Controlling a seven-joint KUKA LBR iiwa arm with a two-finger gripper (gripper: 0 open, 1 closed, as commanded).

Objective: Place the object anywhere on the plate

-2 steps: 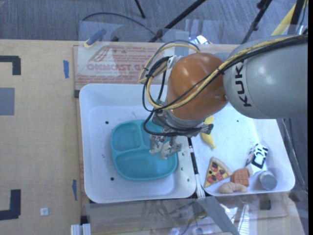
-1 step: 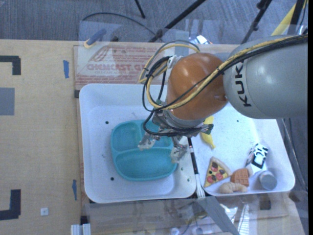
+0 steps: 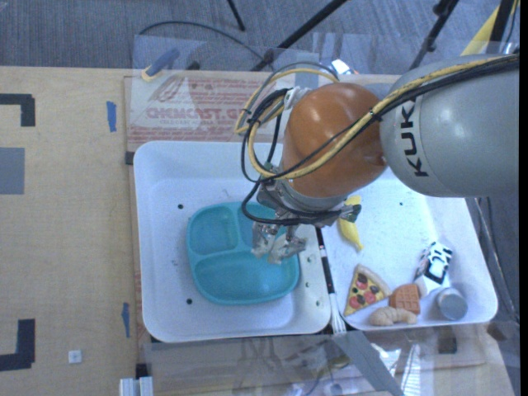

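Observation:
A teal divided plate (image 3: 223,258) lies in the left white bin (image 3: 157,221). My gripper (image 3: 276,244) hangs straight down from the orange wrist band (image 3: 334,143), over the plate's right side near the ridge between its compartments. The wrist hides the plate's upper right corner. The metal at the gripper's tip looks cluttered, and I cannot make out any object there. The plate's visible compartments look bare.
The right bin (image 3: 470,246) holds a yellow banana (image 3: 351,230), a toy pizza slice (image 3: 365,289), a bread piece (image 3: 405,297), a tan pastry (image 3: 382,316), a black-and-white bottle (image 3: 435,262) and a grey can (image 3: 450,304). The divider between the bins (image 3: 324,275) runs just right of the gripper.

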